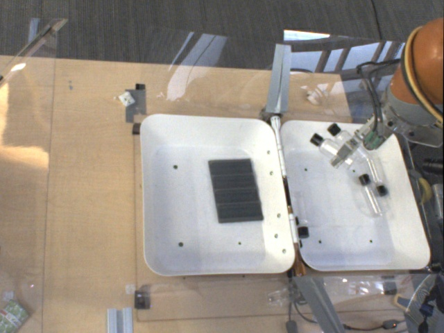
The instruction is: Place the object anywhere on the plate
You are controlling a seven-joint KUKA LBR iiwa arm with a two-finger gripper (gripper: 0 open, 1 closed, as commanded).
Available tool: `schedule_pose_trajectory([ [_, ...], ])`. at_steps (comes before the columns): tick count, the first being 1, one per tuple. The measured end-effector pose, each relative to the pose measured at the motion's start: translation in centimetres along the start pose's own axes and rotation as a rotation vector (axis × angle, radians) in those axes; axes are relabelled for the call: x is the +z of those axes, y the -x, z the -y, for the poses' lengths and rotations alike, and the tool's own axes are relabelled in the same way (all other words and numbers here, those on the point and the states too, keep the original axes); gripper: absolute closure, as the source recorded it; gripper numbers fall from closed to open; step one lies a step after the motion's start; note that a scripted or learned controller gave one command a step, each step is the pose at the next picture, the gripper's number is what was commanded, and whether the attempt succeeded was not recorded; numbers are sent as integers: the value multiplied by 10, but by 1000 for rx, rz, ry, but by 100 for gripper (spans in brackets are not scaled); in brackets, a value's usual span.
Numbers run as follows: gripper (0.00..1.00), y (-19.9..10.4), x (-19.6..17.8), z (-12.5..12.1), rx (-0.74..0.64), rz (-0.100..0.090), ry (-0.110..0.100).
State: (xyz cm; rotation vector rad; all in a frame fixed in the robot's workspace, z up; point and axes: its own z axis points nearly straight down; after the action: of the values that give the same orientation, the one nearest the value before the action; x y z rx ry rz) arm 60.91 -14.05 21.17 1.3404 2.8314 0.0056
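My gripper [352, 164] hung over the upper part of the right bin [326, 245], its two fingers [331, 143] spread wide with nothing between them. The dark ribbed plate [236, 190] (a flat rectangle) lay near the centre of the left bin [166, 248], well apart from my arm [420, 68].

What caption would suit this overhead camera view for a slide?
Gripper open above the right bin, with a dark ridged plate lying flat in the left bin.
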Motion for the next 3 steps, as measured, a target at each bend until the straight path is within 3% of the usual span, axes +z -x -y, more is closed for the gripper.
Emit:
schedule_pose_trajectory([
  [1, 100, -53, 2, -40, 288, -2, -3],
  [2, 100, -110, 14, -71, 269, -3, -2],
  [3, 100, -200, 26, -87, 272, -4, -3],
])
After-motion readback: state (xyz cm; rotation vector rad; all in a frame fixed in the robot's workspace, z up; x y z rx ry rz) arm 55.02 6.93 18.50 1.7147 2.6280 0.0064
